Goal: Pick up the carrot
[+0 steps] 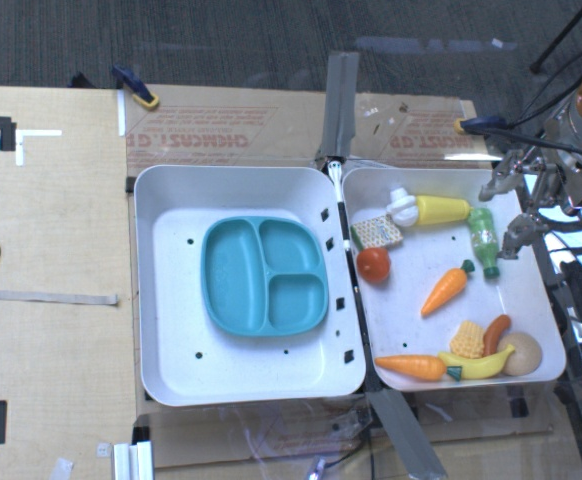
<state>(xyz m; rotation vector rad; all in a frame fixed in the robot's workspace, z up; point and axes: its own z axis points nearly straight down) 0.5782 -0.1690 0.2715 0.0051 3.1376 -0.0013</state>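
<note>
Two carrots lie in the right bin [546, 298]. One orange carrot [444, 291] with a green top lies at a slant near the bin's middle. A second carrot [411, 366] lies flat along the front wall. My gripper [508, 209] hovers over the bin's far right corner, up and to the right of the middle carrot and well apart from it. Its two metal fingers stand open with nothing between them. A green bottle [483, 238] lies just left of the lower finger.
Also in the right bin are a red tomato [373, 264], a waffle piece [376, 232], a yellow-and-white item [426, 209], a corn piece [466, 339], a sausage [497, 332], a banana [481, 366] and a beige ball [522, 353]. The left bin [161, 298] holds a teal divided plate [266, 275].
</note>
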